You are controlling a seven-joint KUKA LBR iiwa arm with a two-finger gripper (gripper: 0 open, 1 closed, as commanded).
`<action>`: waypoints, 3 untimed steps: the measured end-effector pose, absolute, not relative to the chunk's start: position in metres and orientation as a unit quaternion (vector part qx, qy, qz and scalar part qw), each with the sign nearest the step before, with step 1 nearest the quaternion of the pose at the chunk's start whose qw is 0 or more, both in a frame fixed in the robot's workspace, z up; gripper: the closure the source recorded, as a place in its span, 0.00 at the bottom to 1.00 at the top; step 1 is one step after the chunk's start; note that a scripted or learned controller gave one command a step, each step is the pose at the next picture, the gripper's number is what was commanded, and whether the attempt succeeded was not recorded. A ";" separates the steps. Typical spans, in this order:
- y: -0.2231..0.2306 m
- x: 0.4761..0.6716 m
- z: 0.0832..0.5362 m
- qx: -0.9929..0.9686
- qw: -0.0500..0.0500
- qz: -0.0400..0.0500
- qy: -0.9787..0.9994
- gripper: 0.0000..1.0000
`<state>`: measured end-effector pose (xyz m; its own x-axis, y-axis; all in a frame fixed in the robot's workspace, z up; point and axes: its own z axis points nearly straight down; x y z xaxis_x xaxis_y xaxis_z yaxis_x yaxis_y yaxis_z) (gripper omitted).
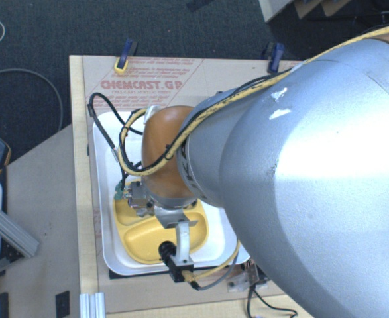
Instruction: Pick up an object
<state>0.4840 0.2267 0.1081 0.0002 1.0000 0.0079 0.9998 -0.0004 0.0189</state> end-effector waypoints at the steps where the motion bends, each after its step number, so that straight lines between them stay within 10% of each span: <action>1: 0.230 0.515 0.092 0.706 -0.003 0.003 0.708 1.00; 2: 0.225 0.509 0.205 0.707 0.002 0.005 0.708 1.00; 3: 0.224 0.586 0.157 0.707 0.001 0.001 0.707 1.00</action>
